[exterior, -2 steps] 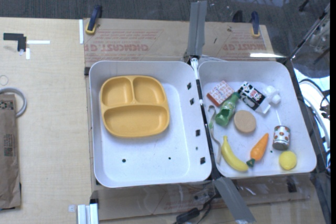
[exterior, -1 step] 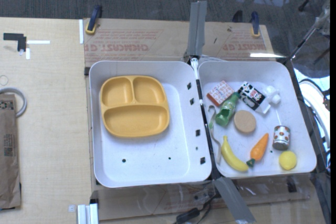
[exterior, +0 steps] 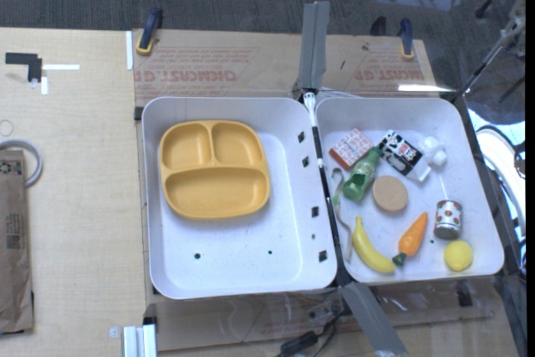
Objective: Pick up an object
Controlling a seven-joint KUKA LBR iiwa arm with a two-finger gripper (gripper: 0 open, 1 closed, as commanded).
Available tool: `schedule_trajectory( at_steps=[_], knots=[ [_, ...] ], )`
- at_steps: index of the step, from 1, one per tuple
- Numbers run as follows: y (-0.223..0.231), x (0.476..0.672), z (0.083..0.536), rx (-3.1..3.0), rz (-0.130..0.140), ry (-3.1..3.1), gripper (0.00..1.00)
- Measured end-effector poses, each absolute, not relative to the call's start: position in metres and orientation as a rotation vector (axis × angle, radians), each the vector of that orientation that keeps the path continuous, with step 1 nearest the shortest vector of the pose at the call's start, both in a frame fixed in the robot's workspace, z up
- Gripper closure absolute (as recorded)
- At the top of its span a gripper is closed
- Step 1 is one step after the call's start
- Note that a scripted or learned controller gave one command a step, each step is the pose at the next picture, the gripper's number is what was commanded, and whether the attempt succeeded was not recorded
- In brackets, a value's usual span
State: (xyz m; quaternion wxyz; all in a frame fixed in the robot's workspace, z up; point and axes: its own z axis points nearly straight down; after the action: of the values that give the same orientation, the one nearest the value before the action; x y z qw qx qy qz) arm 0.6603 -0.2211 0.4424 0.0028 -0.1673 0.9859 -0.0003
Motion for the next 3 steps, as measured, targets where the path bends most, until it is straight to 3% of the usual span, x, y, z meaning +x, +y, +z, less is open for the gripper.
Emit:
schedule_trajectory(
  at_steps=[3],
  knots=[
    [-0.2209,0.6602,0.4421,-1.924,-0.001,2.477,1.00]
  ],
)
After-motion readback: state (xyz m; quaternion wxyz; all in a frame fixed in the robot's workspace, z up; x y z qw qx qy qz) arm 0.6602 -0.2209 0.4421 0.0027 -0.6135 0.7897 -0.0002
